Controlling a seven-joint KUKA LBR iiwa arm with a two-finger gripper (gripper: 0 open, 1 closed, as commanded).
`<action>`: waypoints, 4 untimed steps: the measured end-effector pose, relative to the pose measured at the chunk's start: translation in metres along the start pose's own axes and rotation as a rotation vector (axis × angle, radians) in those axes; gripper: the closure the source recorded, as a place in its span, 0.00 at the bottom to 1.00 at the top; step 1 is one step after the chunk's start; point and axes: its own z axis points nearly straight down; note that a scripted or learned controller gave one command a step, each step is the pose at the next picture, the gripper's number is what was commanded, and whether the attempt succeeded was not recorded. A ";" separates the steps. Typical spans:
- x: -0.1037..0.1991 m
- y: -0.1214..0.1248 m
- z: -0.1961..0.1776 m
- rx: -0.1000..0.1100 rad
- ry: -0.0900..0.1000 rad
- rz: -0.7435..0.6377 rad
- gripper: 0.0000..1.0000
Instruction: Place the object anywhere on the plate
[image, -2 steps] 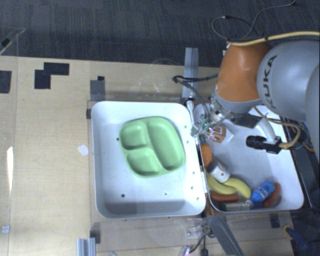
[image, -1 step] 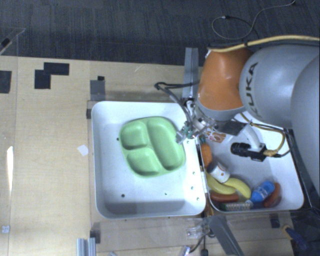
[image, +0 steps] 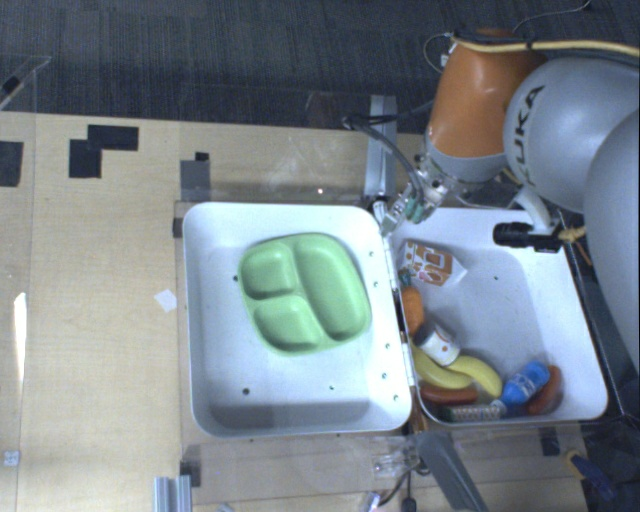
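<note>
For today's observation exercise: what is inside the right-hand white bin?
The right bin holds a banana, a small orange-and-white packet, a blue bottle-like item and more toys piled along its near edge; lower items are partly covered.

Two shallow white bins sit side by side: the left bin (image: 205, 330) carries one pale green sectioned plate (image: 303, 291). The right bin (image: 560, 330) holds one yellow banana (image: 462, 373), one orange carrot (image: 411, 310) and one blue bottle (image: 526, 384).

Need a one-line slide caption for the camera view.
KUKA arm above right bin of mixed items; green divided plate sits bare in left bin.
</note>
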 end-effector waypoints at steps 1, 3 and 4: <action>0.090 -0.020 -0.001 -0.001 0.002 -0.335 1.00; 0.069 -0.003 -0.001 -0.001 0.000 -0.393 1.00; 0.120 0.049 0.003 -0.004 0.000 -0.678 1.00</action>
